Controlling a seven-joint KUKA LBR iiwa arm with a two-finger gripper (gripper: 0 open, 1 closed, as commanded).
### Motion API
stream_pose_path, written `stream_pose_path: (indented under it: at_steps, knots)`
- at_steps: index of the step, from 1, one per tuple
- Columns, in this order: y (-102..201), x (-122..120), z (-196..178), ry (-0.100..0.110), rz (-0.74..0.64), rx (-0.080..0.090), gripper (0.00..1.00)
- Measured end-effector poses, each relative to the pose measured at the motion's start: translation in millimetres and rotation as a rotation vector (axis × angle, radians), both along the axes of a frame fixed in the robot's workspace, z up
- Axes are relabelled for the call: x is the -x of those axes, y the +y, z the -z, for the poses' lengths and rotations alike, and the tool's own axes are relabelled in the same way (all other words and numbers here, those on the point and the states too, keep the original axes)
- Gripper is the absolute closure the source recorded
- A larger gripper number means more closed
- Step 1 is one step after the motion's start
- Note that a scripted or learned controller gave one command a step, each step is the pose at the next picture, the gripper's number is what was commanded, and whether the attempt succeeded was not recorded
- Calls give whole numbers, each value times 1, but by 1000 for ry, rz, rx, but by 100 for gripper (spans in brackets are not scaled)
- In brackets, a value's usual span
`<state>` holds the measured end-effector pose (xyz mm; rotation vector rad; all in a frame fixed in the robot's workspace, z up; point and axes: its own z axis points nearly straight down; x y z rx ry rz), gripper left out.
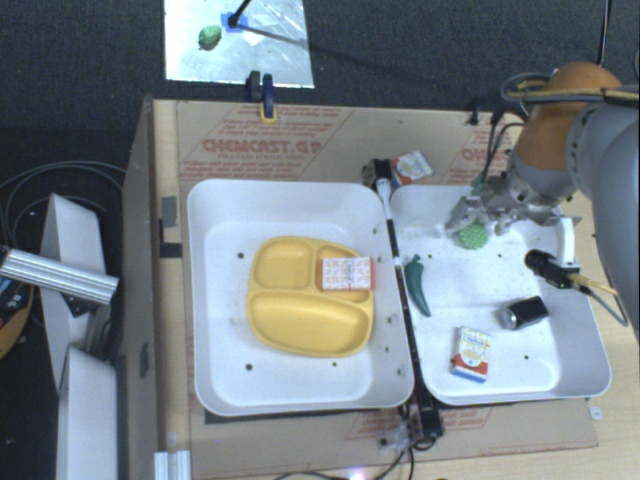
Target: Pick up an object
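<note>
Gripper (pixel 478 218), low at the back of the right bin (pixel 590 363); whether it is spread or pinching, I cannot tell. The green ball (pixel 473 236) sits just beneath it. Probably the grasp step: close, then lift straight up.

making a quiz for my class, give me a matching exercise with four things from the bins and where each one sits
Things:
1. yellow divided tray
2. green pepper
3. small carton
4. green ball

Places:
A. near the front edge of the right bin
B. just under the gripper at the back of the right bin
C. middle of the left bin
D. left side of the right bin, beside the divider

Pairs: 1-C, 2-D, 3-A, 4-B
</note>
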<state>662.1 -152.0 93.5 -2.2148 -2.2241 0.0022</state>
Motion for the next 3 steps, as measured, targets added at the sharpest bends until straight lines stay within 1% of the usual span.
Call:
stream_pose_path:
  at_steps: [1,2,3]
  knots:
    - [-1,-5,-18,-16,-3,5,100]
    - [87,58,-92,-8,-1,0,100]
    - [52,60,-119,-6,3,2,100]
